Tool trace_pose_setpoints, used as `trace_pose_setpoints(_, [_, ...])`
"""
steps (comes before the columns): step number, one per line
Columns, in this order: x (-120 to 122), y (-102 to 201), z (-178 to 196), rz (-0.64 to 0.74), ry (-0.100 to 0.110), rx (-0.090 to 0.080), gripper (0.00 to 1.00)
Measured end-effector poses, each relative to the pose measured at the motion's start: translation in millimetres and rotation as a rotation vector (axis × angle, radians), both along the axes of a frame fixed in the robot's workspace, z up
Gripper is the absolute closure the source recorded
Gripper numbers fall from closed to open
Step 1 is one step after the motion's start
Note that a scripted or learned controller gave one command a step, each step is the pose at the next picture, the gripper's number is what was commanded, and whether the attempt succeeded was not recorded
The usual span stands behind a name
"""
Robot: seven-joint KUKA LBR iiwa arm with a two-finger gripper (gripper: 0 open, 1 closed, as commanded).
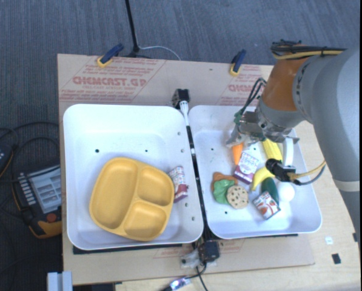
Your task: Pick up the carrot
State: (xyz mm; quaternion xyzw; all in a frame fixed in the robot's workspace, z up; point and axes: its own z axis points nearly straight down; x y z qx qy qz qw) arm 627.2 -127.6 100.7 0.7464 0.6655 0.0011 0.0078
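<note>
Right now my gripper [248, 129] hangs low over the right bin [302, 223], near that bin's far edge, directly above the carrot [237, 153], a small orange tapered piece that looks like smooth moulded plastic. I cannot tell how the gripper is set from this slant, and nothing shows in its grasp. The carrot lies touching a small white and purple carton [247, 164], with a yellow banana [264, 176] and a round speckled cookie [236, 196] crowded nearby, so I judge a narrow, straight-down approach suits that tight spot. The left bin [83, 126] carries a glossy yellow divided plate [132, 197] toward the counter's near edge.
</note>
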Motion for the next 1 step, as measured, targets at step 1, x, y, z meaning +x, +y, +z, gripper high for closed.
trace_pose_setpoints(1, [5.9, 56.1, 83.7, -0.282, 0.011, 0.01, 1.0])
